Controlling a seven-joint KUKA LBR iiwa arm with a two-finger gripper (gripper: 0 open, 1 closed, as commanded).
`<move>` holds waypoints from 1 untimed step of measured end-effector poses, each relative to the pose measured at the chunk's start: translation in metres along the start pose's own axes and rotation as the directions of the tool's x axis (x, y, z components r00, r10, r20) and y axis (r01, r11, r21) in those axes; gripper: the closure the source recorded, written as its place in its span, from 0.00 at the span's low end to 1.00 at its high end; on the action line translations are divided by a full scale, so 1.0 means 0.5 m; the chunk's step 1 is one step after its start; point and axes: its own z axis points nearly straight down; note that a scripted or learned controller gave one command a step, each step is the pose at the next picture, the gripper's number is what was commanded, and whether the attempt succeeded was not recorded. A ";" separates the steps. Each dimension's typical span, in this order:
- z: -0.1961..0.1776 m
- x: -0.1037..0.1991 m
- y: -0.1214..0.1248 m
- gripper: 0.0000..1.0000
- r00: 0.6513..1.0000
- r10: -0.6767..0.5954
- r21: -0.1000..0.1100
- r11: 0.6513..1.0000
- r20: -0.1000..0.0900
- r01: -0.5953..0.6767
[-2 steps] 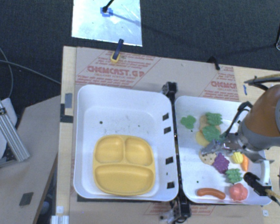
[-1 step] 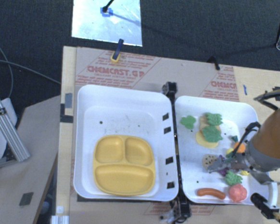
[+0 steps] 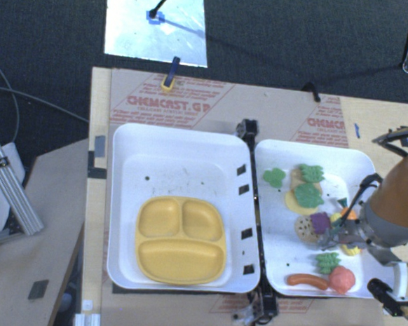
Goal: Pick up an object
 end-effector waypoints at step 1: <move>-0.021 0.000 0.002 1.00 1.000 0.000 -0.002 1.000 0.000 0.000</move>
